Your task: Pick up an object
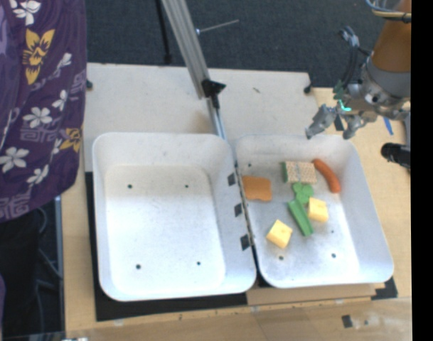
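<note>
Fingers of the gripper (335, 123) stand spread apart and hold nothing, above the far rim of the right bin (369, 212). An orange sausage (328, 174) lies nearest, beside the cracker (300, 171). I judge it best to descend straight, fingers across its narrow width.

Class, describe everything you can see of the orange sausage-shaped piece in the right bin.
The orange sausage is a small, smooth, rounded toy-like piece, seemingly plastic. It lies flat and slanted near the back of the right bin, beside the speckled cracker; whether they touch is unclear. The gripper hangs above the bin's back rim, apart from it.
</note>
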Tool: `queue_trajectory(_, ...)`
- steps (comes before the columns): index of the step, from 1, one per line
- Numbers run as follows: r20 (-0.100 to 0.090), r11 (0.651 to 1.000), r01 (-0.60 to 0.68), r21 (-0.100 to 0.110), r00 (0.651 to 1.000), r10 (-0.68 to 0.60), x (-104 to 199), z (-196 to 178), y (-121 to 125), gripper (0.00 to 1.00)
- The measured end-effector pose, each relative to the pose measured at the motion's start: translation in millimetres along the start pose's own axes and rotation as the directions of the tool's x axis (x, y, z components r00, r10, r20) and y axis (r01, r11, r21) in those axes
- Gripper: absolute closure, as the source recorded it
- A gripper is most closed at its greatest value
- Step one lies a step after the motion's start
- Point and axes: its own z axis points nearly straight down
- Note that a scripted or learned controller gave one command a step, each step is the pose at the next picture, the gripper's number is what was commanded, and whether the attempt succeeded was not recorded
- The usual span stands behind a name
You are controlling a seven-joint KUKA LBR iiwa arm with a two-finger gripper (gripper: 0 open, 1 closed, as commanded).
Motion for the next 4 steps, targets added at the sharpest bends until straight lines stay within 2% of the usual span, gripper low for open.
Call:
queue_trajectory(1, -0.001, 1.0, 0.001, 0.003, 1.0, -0.001, -4, 57, 8, 0.0)
queue_trajectory(3, -0.001, 1.0, -0.006, 0.003, 1.0, 0.006, -10, 158, -2, 0.0)
queue_trajectory(4, 0.001, 1.0, -0.006, -0.005, 1.0, 0.006, -12, 142, 0, 1.0)
